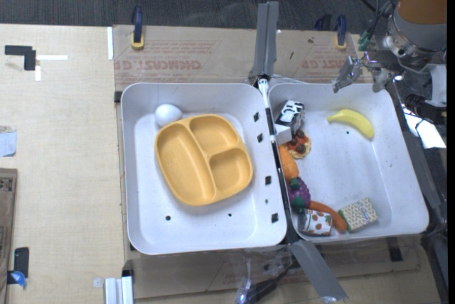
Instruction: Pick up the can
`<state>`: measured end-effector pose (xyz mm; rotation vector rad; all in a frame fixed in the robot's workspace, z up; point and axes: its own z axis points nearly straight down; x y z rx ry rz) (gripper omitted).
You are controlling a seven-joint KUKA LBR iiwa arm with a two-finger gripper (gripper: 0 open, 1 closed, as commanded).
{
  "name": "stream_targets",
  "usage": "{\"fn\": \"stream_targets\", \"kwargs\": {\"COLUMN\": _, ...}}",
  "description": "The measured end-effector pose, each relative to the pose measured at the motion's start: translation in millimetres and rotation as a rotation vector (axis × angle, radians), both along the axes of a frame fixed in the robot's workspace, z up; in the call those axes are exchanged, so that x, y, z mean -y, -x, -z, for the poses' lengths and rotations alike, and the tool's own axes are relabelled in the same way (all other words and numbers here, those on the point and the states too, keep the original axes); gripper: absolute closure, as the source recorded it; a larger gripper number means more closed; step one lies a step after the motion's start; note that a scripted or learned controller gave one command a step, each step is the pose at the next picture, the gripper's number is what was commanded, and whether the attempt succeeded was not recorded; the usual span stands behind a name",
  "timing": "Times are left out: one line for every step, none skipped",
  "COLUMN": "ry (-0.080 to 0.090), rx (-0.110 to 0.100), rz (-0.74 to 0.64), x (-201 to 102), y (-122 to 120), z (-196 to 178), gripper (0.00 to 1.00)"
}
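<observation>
While the can (pixel 291 113) lies against the right bin's (pixel 398 153) left wall, the gripper (pixel 362 72), fingers spread and holding nothing, hovers near the far rim.

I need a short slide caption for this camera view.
Gripper at the right bin's far edge, above the banana.

plate (pixel 204 159) in left bin (pixel 135 175), banana (pixel 352 122) in right bin (pixel 398 175)
</observation>
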<state>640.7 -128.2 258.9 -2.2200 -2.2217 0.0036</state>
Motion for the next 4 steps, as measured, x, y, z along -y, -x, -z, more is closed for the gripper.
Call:
{"fn": "stream_targets", "kwargs": {"ry": -0.001, "rx": 0.001, "rz": -0.283, "x": -20, "y": 15, "z": 133, "gripper": 0.0}}
{"fn": "stream_targets", "kwargs": {"ry": -0.001, "rx": 0.001, "rz": -0.171, "x": 6, "y": 100, "z": 120, "gripper": 0.0}}
{"fn": "stream_targets", "kwargs": {"ry": -0.002, "rx": 0.002, "rz": -0.448, "x": 94, "y": 133, "z": 150, "gripper": 0.0}}
{"fn": "stream_targets", "kwargs": {"ry": -0.002, "rx": 0.001, "rz": -0.247, "x": 34, "y": 126, "z": 168, "gripper": 0.0}}
